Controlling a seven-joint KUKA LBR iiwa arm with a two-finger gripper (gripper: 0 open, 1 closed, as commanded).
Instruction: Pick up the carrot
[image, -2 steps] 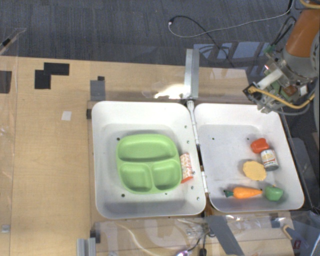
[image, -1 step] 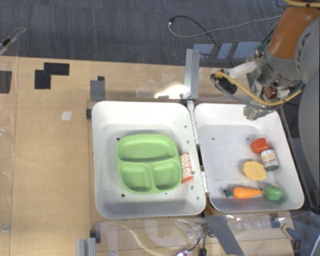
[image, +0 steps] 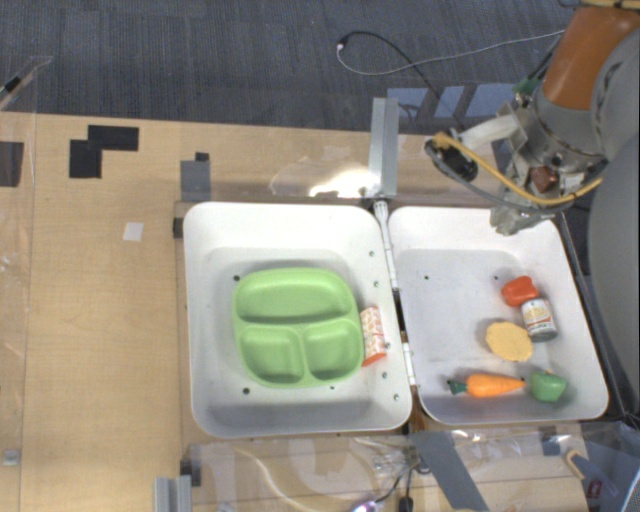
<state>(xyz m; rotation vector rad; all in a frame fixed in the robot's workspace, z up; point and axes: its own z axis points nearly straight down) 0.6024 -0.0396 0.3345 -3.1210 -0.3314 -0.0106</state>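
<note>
Arm (image: 590, 60) enters at upper right, gripper (image: 510, 218) hanging over the far edge of the right bin (image: 440, 300); cannot tell how its jaws stand. Left bin (image: 205, 300) carries a green divided tray (image: 297, 325). Carrot (image: 490, 385) lies along the right bin's near wall, well apart from the gripper, a green item (image: 548, 386) just beside it.

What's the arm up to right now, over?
Gripper above right bin's far edge. Carrot untouched, near front. Green piece close beside it.

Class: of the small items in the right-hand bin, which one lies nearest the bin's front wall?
The carrot: orange, lying lengthwise beside a green piece.
</note>
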